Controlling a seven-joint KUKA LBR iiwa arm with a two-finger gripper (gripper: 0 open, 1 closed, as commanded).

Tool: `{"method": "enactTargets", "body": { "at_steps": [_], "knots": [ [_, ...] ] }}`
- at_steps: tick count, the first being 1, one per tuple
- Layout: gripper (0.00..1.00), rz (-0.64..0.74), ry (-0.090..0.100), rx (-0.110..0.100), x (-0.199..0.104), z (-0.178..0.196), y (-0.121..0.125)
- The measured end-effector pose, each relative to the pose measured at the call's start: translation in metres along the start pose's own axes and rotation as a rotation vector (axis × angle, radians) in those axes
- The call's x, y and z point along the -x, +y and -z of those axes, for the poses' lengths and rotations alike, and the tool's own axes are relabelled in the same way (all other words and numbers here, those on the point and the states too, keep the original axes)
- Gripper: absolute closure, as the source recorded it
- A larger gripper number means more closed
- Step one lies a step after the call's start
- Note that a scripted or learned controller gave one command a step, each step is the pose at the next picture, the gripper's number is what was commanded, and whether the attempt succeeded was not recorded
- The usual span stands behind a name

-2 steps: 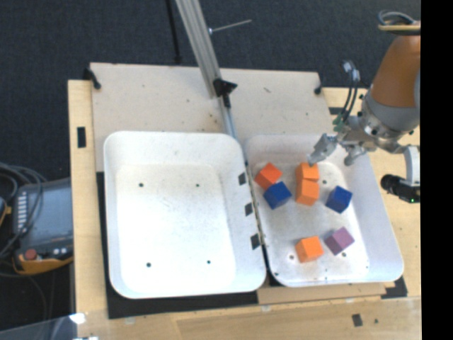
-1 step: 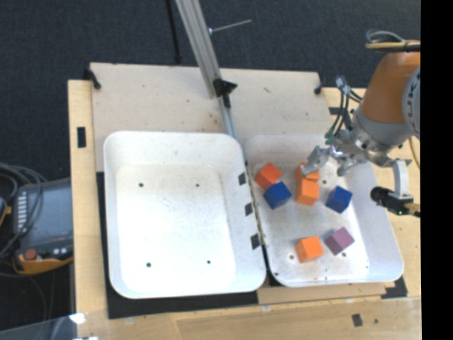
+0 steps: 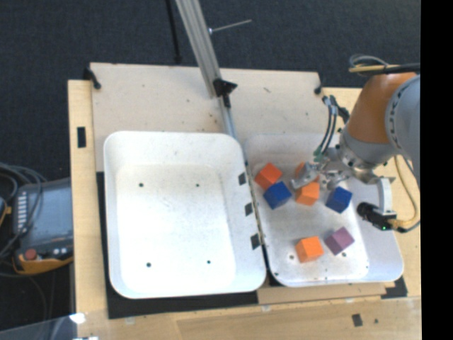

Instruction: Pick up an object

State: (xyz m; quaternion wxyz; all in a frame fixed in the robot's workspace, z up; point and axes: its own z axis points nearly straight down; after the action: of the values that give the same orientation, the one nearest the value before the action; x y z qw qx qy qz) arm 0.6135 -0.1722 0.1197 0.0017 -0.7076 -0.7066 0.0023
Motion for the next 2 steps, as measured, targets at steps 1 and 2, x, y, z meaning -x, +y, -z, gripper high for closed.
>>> {"method": "enactTargets", "body": {
  "at_steps": [1, 2],
  "knots": [
    [1.0, -0.004, 0.0, 0.009, 0.001, 0.015, 0.002],
    [1.0, 0.003, -0.001, 0.013, 0.002, 0.08, 0.003]
  ]
}}
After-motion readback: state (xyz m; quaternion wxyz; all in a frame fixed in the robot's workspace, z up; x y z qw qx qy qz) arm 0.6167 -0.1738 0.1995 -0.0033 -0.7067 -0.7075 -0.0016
